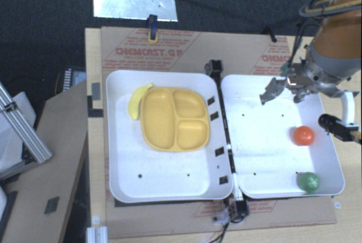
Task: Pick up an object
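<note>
End effector [285, 89], spread and holding nothing, hangs over the right bin [254, 179], so I'd drop it squarely onto the orange ball [304, 135] near the right wall.

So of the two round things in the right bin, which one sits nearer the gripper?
The orange ball. It lies just below the gripper, while the green ball sits further off, in the bin's near right corner.
</note>
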